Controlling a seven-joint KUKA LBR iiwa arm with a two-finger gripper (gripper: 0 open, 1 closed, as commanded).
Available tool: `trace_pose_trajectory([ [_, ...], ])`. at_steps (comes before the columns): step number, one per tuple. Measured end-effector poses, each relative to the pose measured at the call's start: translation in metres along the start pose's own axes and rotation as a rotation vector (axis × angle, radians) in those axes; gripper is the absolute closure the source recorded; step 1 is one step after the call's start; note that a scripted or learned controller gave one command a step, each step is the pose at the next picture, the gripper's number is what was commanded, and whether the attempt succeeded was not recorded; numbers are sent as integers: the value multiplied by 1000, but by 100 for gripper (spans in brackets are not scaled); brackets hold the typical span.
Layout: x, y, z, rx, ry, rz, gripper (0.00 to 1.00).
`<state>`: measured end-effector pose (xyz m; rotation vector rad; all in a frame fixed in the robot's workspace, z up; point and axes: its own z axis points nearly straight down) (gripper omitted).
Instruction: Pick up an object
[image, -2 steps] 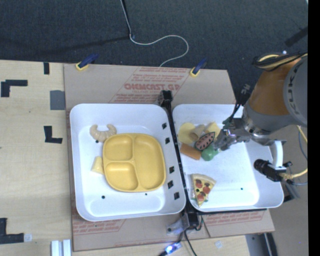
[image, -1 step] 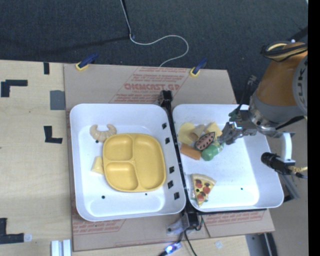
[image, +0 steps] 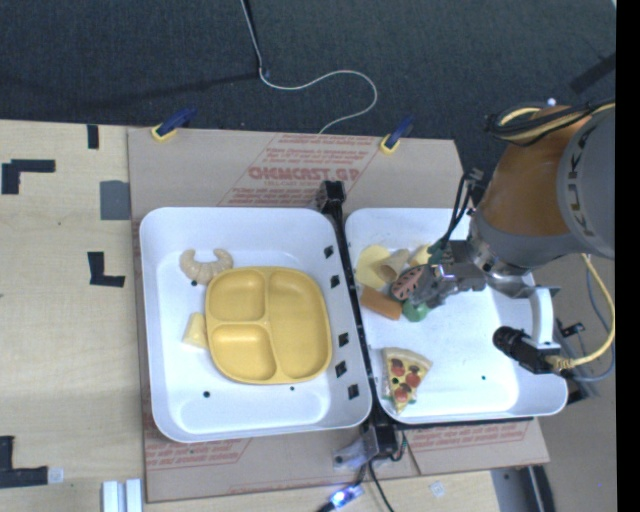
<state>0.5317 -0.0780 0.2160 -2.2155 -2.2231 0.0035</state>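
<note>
My gripper (image: 420, 290) hangs low in the right bin (image: 470, 400), over a small heap of toy food at its left side. In the heap lie a yellow wedge (image: 375, 262), an orange sausage-like piece (image: 380, 305), a brown piece with red dots (image: 406, 283) and a green piece (image: 415, 311). The fingers are among these pieces and I cannot make out how they stand. A pizza slice toy (image: 403, 375) lies apart near the bin's front left corner.
The left bin (image: 165, 300) holds a yellow divided plate (image: 268, 323), a tan curved piece (image: 205, 265) behind it and a pale yellow wedge (image: 194, 329) at its left. A black divider (image: 345, 290) separates the bins. The arm's orange and grey wrist (image: 540, 200) looms over the right bin's back.
</note>
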Motion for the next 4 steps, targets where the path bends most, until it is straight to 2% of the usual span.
trace_pose_trajectory([
  [1,40,-25,5,2,0,0,100],
  [2,88,-44,-16,-1,1,-4,100],
  [3,78,-41,-16,-1,0,2,100],
  [4,82,-54,-14,1,-1,3,100],
])
